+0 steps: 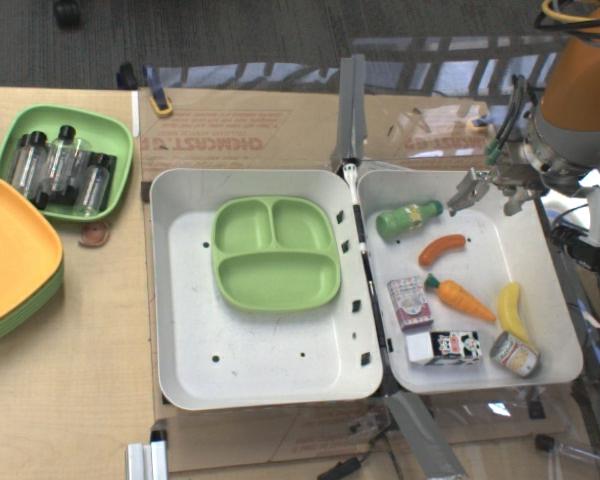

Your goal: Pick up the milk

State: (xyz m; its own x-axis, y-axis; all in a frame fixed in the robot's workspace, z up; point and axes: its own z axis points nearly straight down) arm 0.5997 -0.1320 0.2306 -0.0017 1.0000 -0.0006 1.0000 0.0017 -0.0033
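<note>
The milk [443, 347] is a small white carton with black cow patches, lying on its side near the front edge of the right bin [555, 268]. My gripper [490, 194] hovers over the back of that bin, well behind the milk and just right of a green bottle [408, 218]. Its two fingers are spread apart, open, with nothing between them. The grey arm with its orange band [578, 68] comes in from the upper right.
Around the milk lie a pink carton [409, 301], a carrot [460, 298], a banana [512, 312], a tin can [515, 355] and an orange sausage [441, 249]. The left bin [180, 268] holds a green divided plate [276, 252]. Orange plates [15, 258] and a green tray of bottles [65, 163] sit far left.
</note>
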